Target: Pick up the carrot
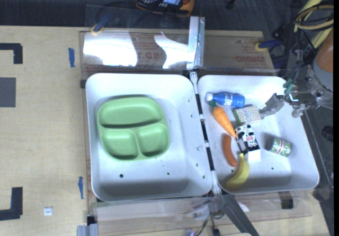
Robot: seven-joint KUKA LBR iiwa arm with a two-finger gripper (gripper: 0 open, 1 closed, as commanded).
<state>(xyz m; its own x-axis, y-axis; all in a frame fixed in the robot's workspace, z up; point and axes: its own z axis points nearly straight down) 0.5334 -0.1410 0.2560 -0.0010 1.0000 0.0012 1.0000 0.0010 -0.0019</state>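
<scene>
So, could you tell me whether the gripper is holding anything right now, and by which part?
Nothing is held. The gripper hangs over the right bin, apart from the carrot, which lies untouched on the bin floor.

The green tray (132, 126) looks like smooth, matt plastic. Both white bins (180, 177) shine a little. The carrot (223, 119) looks smooth. The bench (42, 124) looks like pale wood.

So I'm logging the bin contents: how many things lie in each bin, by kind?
Green three-compartment plastic tray: 1
Food items, orange carrot, hot dog sausage, yellow banana: 3
Containers, blue-labelled bottle, green can: 2
Small boxes: 2
Total: 8
</scene>
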